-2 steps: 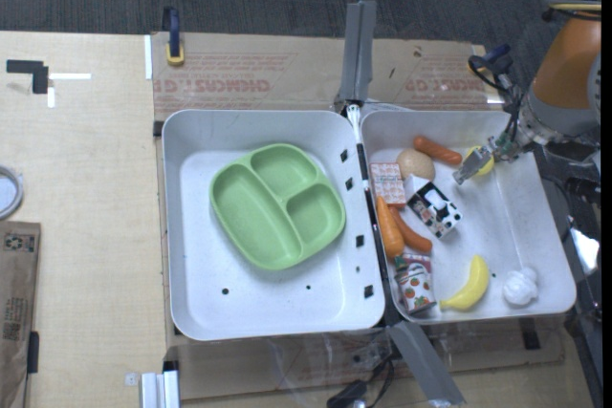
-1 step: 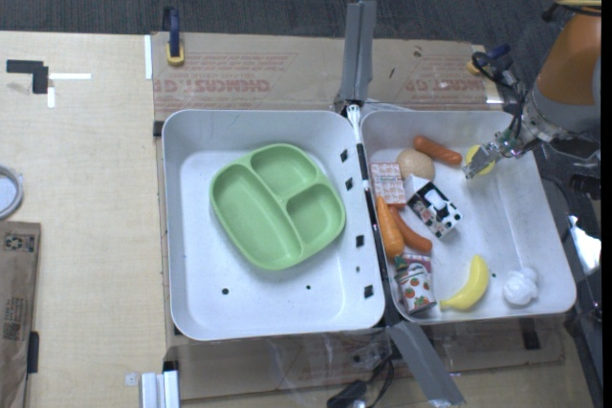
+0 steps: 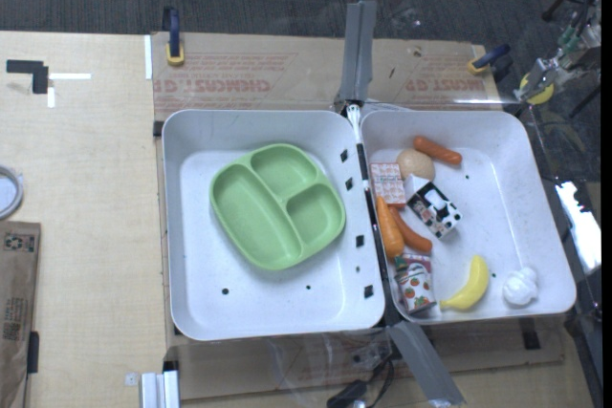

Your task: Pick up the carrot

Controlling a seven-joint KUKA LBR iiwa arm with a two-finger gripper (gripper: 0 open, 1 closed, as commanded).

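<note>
Nearest the camera, at the front of the right white bin [image 3: 550,205], three things sit in a row: a small carton with red fruit printed on it [image 3: 413,288], a yellow banana [image 3: 467,285] just to its right, and a crumpled white object [image 3: 519,286] in the front right corner. Just behind the carton lies the carrot [image 3: 387,225], orange and tapered, running front to back along the bin's left wall. A shorter orange-red piece [image 3: 414,237] lies at a slant against the carrot's right side. Behind that is a black and white box [image 3: 432,209], then a red-checked packet [image 3: 385,177] beside a pale, egg-shaped item [image 3: 415,163], and farthest back an orange-red sausage shape [image 3: 437,150]. The left white bin [image 3: 191,282] holds a light green plate with three compartments [image 3: 277,204], lying flat near its middle. Both bins rest on the pale wooden tabletop [image 3: 76,139], with a brown cardboard sheet [image 3: 258,72] behind them, held by a blue and yellow clamp at each far corner [image 3: 172,38] [image 3: 490,60]. Whether the claw is apart or together cannot be told.
</note>
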